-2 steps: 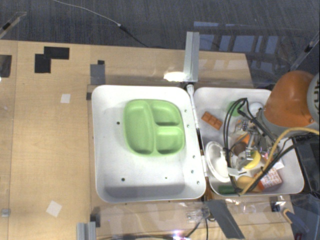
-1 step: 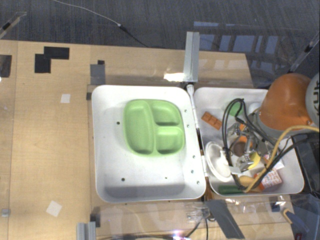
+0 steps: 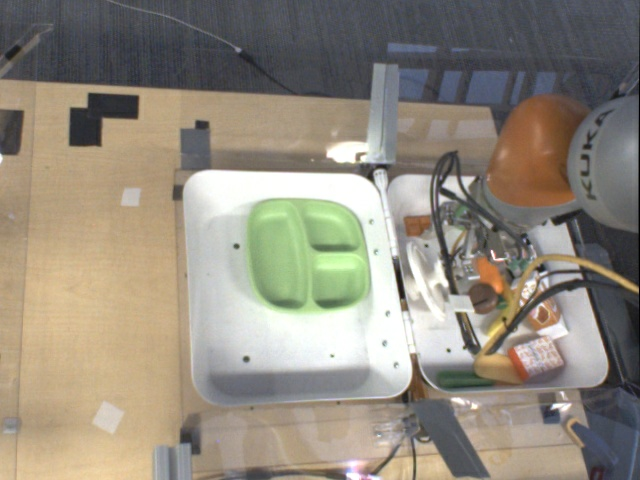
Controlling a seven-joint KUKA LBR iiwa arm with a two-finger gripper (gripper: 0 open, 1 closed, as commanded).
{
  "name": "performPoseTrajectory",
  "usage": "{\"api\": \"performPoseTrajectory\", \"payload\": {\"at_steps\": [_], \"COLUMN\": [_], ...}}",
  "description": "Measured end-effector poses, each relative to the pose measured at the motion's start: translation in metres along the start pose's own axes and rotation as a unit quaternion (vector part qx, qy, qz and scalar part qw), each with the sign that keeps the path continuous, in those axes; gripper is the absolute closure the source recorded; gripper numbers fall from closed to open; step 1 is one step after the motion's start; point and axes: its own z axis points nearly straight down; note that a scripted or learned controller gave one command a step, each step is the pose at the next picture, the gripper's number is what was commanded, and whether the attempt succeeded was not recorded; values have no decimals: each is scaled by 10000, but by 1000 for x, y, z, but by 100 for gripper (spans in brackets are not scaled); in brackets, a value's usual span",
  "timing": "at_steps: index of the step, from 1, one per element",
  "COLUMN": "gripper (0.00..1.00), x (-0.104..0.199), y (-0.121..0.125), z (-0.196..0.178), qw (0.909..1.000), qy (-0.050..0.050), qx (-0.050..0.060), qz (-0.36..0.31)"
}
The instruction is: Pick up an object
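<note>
The right bin (image 3: pixel 590 368) holds a jumble of small objects. Among them are a red and white box (image 3: pixel 537 356), a yellow banana-shaped piece (image 3: pixel 497 368), a green stick (image 3: pixel 462 378), a white curved item (image 3: pixel 428 280), a small orange block (image 3: pixel 417 226) and a brown lump (image 3: pixel 483 295). My gripper (image 3: pixel 472 268) hangs low over the middle of this bin, wrapped in cables, just above the brown lump and a small orange piece (image 3: pixel 493 276). The arm's orange band (image 3: pixel 535 158) covers the bin's far right part.
The left bin (image 3: pixel 215 358) holds a green divided plate (image 3: pixel 305 253) near its centre. A metal post (image 3: pixel 381 113) stands at the far end of the wall between the bins. Yellow and black cables (image 3: pixel 570 268) trail over the right bin's right side.
</note>
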Motion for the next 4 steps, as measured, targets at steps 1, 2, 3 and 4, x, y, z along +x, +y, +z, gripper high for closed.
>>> {"api": "performPoseTrajectory", "payload": {"at_steps": [1, 2, 3, 4], "gripper": [0, 0, 0, 100], "x": [43, 43, -19, -22], "y": [-4, 6, 0, -9], "z": [0, -1, 0, -16], "qw": [9997, 9951, 9977, 9975], "qy": [17, 15, 6, -69], "qx": [-37, 26, 12, 78], "qz": [241, 993, 676, 699]}}
